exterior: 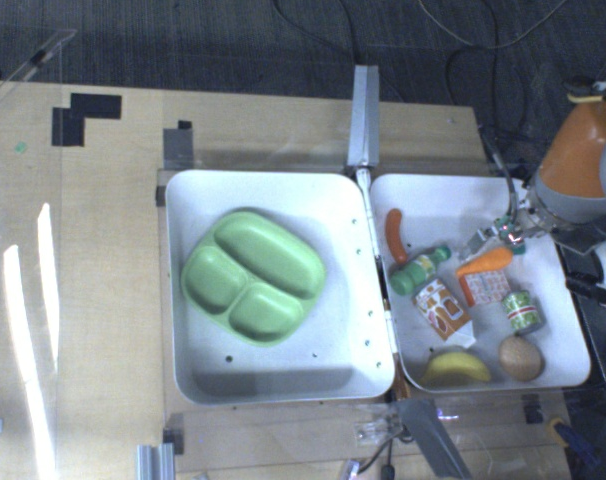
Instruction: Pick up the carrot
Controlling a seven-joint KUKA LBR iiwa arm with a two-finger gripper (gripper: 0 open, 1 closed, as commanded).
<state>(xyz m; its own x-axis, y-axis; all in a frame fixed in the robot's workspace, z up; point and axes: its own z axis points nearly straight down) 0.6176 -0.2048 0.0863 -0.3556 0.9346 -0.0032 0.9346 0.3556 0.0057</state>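
Note:
The orange carrot (487, 261) lies in the right bin (575, 368), near its far right part, its thick end pointing right. My gripper (505, 235) hangs just above and behind the carrot's thick end, close to it or touching it. The grey arm with its orange band (580, 163) reaches in from the right edge. The view does not make plain whether the carrot is gripped.
Around the carrot lie a red sausage (394, 233), a green bottle (419, 268), a small carton (443, 308), a red-and-white packet (487, 287), a green can (522, 312), a brown round fruit (520, 358) and a banana (456, 368). The left bin (183, 368) holds a green divided plate (253, 276).

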